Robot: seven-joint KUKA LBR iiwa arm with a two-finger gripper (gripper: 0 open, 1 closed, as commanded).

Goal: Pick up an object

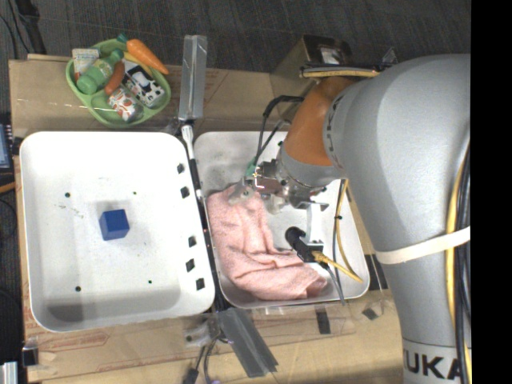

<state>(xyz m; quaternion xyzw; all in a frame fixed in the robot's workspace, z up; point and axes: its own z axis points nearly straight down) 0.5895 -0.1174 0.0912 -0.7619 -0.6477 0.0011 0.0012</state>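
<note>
Pincer (254, 184) position noted: low over the right bin (226, 157), at the upper edge of a pink towel (258, 250) that lay crumpled across most of that bin's floor. Its opening could not be told from where I stood, as the wrist and the grey arm (400, 158) covered it from above, and nothing could be confirmed as held. The towel was the nearest candidate for the task. It lay bunched in thick folds, with its upper corner touching or just beside the pincer. The other candidate, a blue cube (114, 223), sat alone in the left bin (96, 166), well apart from the arm. A green bowl (94, 115) of toy food stood on the surface (232, 86) beyond the left bin, outside both bins. Assessment: the step in hand appeared to be the approach onto the towel. To do it well, the descent should go straight down onto a thick ridge of cloth rather than a flat single layer, deep enough to trap a fold but short of pressing on the bin floor. The likely grasp point was near the wall between the bins, so sideways drift toward that wall should be avoided. Cloth yields and slips. A firm closure and a slow, vertical lift were advised, with the hanging remainder watched for snagging on the bin's rim.
</note>
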